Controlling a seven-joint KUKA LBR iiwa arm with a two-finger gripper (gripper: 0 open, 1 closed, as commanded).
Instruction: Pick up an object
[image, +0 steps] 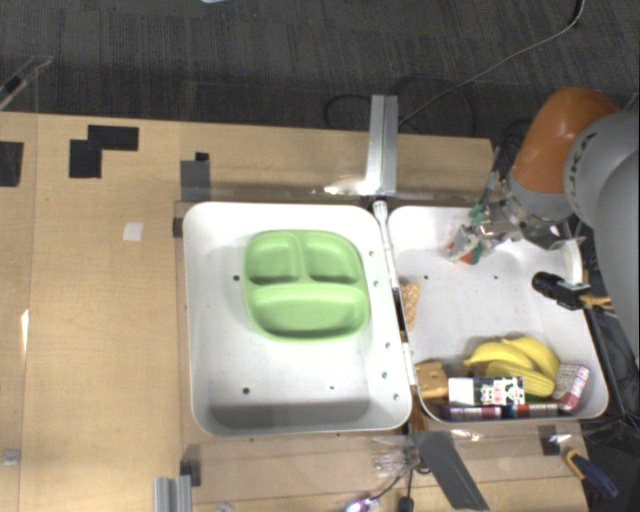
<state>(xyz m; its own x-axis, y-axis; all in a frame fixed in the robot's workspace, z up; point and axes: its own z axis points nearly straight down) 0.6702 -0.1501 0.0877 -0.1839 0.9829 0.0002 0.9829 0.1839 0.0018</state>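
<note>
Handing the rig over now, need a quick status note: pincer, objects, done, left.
Pincer: over the far part of the right bin, near its back wall; I can't tell if it's open or shut, and no object is seen in it.
Objects: bananas, a small box, a brown block and markers crowd the right bin's near edge. Green divided tray lies in the left bin.
Done: no pick evident.
Left: pick up an object.

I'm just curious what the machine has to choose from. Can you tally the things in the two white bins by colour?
Green: 1, the divided plate in the left bin.
Yellow: 1, the banana bunch in the right bin.
Tan: 1, a small block.
Mixed colours: a few small packages, too crowded to count.
Total: 3 clear, plus that cluster.
</note>
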